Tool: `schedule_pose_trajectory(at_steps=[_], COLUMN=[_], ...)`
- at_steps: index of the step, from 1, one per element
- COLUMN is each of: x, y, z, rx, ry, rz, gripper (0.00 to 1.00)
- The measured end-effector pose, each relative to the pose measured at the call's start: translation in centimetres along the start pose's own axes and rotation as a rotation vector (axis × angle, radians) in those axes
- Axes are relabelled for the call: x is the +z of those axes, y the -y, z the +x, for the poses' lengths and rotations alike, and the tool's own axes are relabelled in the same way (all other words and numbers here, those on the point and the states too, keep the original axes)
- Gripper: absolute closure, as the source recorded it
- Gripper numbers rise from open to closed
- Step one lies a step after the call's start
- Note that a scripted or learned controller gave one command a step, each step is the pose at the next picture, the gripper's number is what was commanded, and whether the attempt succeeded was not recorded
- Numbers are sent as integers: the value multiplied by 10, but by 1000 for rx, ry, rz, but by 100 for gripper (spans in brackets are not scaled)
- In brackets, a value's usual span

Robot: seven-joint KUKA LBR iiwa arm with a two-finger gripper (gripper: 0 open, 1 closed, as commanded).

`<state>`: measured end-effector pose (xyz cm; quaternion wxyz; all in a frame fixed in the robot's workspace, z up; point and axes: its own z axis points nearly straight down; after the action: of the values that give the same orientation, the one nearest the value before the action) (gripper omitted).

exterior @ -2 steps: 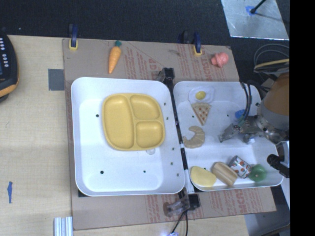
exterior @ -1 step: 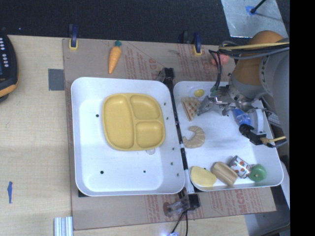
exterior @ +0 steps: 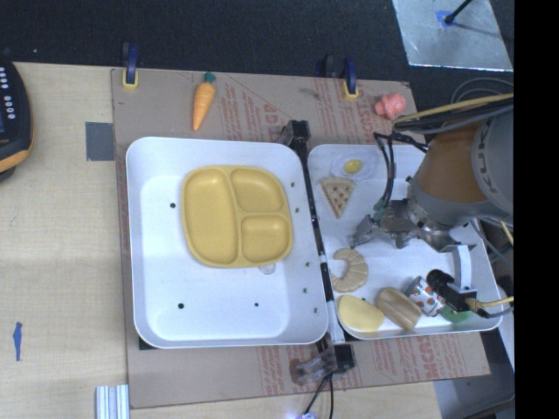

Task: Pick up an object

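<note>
The right bin (exterior: pixel 485 326) holds several toy foods: a fried egg (exterior: pixel 353 166), a tan pizza wedge (exterior: pixel 336 195), a croissant (exterior: pixel 351 270), a pale yellow rounded piece (exterior: pixel 361 313), a brown bread roll (exterior: pixel 399 308) and a small black, white and red item (exterior: pixel 431 291). My gripper (exterior: pixel 374 223) hangs low over the middle of this bin, just right of the pizza wedge and above the croissant. I see nothing held in it. The grey arm with its orange band (exterior: pixel 450 168) covers the bin's right part.
The left bin (exterior: pixel 148 260) carries a yellow divided plate (exterior: pixel 236 215). A toy carrot (exterior: pixel 203 101) and a pink toy (exterior: pixel 390 105) lie on the cardboard behind the bins. A black device (exterior: pixel 10 116) sits at the far left edge.
</note>
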<state>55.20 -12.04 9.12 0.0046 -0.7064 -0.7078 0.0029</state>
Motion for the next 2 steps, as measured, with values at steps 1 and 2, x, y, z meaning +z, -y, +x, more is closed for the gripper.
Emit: schedule_pose_trajectory(at_steps=[1, 2], x=[-12, -1], y=[81, -14], z=[-65, -82], rx=[6, -4], ry=[1, 5], rz=[-3, -16], gripper=[0, 0])
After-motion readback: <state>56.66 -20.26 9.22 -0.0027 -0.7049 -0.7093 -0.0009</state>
